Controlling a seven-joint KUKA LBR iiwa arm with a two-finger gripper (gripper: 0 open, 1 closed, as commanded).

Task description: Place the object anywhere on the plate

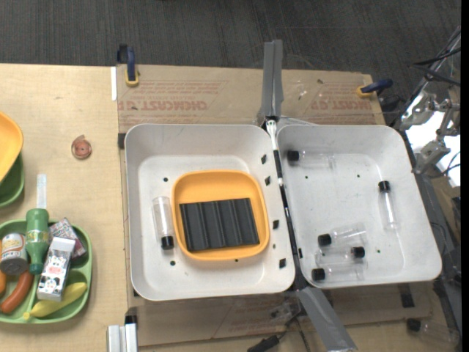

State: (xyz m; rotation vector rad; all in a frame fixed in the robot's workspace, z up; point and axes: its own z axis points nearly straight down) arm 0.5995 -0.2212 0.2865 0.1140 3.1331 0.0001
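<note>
I see a clear vial (160, 222) with a black cap lying in the left bin (139, 270), just beside the left edge of the orange plate (220, 187). A black ribbed block (219, 224) lies on the plate. Four more vials (385, 204) lie in the right bin (410, 266). I cannot tell the tool's state.

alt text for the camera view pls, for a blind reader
An orange square plate holding a dark ribbed block sits in the left white bin, a clear black-capped vial lying beside it. The right white bin holds several more clear vials.
</note>
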